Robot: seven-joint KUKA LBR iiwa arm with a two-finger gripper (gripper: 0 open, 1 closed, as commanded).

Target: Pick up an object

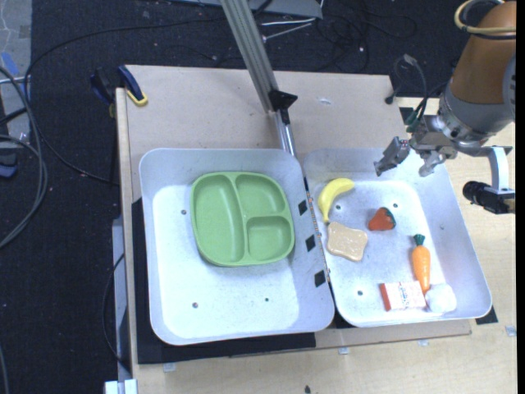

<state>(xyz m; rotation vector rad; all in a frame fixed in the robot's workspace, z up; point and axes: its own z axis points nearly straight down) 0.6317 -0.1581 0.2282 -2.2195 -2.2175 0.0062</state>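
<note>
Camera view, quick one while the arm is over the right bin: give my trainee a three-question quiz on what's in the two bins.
1. True or false: the green divided plate sits in the left bin.
2. Which item lies nearest the gripper? A) carrot B) banana C) red-and-white box
3. Fill in: the slice of bread lies just below the ____.

Key: 1 true; 2 B; 3 banana. The strawberry is also in the right bin, between banana and carrot.
</note>
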